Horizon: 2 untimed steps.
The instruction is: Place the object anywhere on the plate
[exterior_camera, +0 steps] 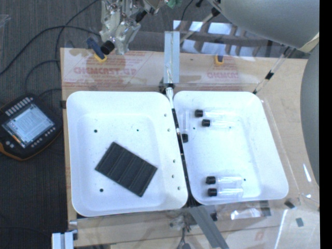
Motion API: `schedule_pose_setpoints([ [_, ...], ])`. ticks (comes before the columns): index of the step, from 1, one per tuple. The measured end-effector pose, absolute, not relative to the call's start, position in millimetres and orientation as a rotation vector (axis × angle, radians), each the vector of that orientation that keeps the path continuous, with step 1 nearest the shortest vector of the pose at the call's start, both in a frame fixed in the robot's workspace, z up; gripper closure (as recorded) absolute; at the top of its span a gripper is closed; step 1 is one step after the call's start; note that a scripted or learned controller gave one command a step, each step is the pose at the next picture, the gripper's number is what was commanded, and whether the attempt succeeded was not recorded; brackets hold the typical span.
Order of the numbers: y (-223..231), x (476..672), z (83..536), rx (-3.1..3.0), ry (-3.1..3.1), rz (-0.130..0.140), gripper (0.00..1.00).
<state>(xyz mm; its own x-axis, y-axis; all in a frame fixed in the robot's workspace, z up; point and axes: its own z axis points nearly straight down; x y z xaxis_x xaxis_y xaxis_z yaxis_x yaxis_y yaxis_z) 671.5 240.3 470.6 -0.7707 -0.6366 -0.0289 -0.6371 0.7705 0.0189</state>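
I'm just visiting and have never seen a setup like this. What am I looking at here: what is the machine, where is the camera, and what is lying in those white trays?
This is one picture from a camera fixed above a workbench, looking down at a slant. The big grey rounded shape at the top right is part of a robot arm. Its end effector, the part meant for grasping, hangs above the bench's far edge, beyond the trays; nothing can be seen between its fingers. On the bench sit two shallow white bins. The left bin holds a dark ribbed rectangular plate. The right bin holds small clear tubes with black caps: two near the top and two near the bottom. The handheld box with a screen at the left is probably the arm's controller.
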Motion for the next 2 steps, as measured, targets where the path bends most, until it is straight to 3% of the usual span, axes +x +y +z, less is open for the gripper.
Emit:
schedule_pose_setpoints([
  [2,243.1,673.0,489.7,-1.053,2.927,0.062,1.0],
])
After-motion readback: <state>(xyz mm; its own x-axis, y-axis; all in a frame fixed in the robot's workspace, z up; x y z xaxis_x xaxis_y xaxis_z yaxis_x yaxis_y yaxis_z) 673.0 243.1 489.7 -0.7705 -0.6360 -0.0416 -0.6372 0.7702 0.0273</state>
